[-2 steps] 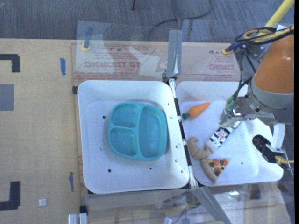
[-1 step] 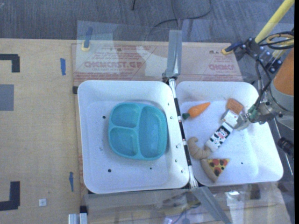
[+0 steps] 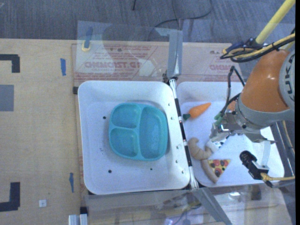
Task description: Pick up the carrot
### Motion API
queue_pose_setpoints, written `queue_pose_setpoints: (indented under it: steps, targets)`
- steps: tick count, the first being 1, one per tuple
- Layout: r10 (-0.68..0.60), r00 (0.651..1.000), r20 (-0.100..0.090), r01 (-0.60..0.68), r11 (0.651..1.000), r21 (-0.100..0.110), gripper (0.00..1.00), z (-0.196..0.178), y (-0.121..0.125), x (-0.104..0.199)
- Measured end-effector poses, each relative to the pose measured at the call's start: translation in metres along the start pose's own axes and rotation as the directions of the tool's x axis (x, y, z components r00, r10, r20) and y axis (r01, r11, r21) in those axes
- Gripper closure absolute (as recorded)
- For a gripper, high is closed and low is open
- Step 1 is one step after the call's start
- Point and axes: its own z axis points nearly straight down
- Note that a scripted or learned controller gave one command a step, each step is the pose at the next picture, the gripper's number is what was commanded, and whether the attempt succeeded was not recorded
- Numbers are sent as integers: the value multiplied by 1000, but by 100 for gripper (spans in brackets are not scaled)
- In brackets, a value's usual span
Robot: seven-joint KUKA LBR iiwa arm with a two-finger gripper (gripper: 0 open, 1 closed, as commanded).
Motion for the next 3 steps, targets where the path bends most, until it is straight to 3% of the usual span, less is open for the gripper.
queue_pose_setpoints:
  steps: [1, 2, 3]
  targets:
    - [-51, 999, 3, 51, 999, -4, 100, -30, -26, -58]
    - [57, 998, 0, -57, 998, 0, 100, -7, -6, 1]
    - [-136, 991, 4, 136, 991, -5, 100, -41, 7, -63]
